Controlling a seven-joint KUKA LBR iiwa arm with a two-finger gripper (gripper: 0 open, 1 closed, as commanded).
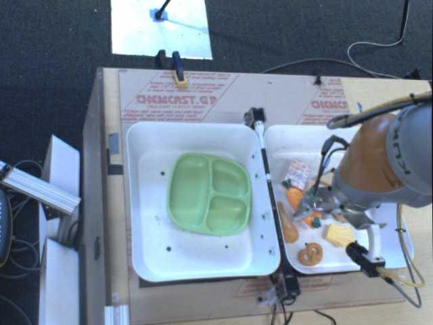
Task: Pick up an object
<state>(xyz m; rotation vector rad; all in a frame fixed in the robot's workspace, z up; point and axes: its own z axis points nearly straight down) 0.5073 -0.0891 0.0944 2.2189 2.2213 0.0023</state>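
The right bin (284,141) holds several small toy foods. An orange carrot (295,197) with a green top lies near the bin's left wall, below a white and pink packet (298,172). A tan elongated piece (288,227) lies by the divider, with a brown pretzel (310,254) and a yellow cheese wedge (338,235) toward the front. My gripper (315,207) hangs low over the bin, just right of the carrot and above a small orange piece (312,219). The arm's grey and orange body (369,168) hides the bin's right half.
The left bin (145,249) holds a green divided plate (208,193) in its middle. A black rail (267,181) runs between the two bins. Cables (399,276) trail at the front right. A black and yellow clamp (177,70) sits on the bench's back edge.
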